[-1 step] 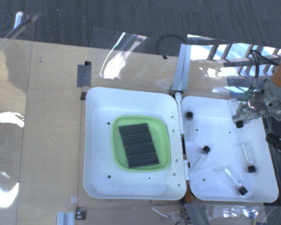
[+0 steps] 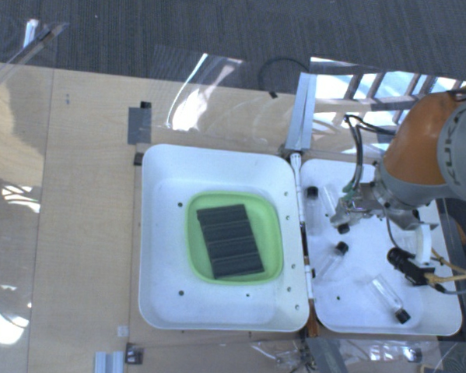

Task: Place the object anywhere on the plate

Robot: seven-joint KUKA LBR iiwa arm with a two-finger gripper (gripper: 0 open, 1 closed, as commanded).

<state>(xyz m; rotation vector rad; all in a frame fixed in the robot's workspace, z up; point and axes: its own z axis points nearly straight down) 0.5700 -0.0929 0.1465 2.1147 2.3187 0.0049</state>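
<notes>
Object: most likely one of the small clear vials with black caps, all of them lying in the right bin (image 2: 369, 263). The nearest vial (image 2: 338, 223) is lying just beside the gripper (image 2: 347, 211), touching it or nearly so; the slant is not letting an observer tell which. A second vial (image 2: 332, 263) is resting near the divider, a third vial (image 2: 389, 295) is lying toward the front, and a fourth vial (image 2: 312, 192) is sitting at the back.

Gripper: hanging low over the back left part of the right bin, with the grey arm (image 2: 422, 153) reaching in above it. Whether it is parted or closed on anything cannot be told, since the wrist is hiding that end.

Plate (image 2: 194, 219): green, sitting in the middle of the left bin (image 2: 150, 216), well apart from the vials. A dark ridged block (image 2: 230, 240) is already occupying most of its centre, leaving a free green margin around it.

Step, as judged: the pick is under way, with no vial visibly lifted and nothing being carried.

Next move is calling for a firm hold on the nearest vial, a lift high enough to clear the two bin walls, a carry leftward, and a release over the plate. A round vial may be rolling off the block or the rim.
</notes>
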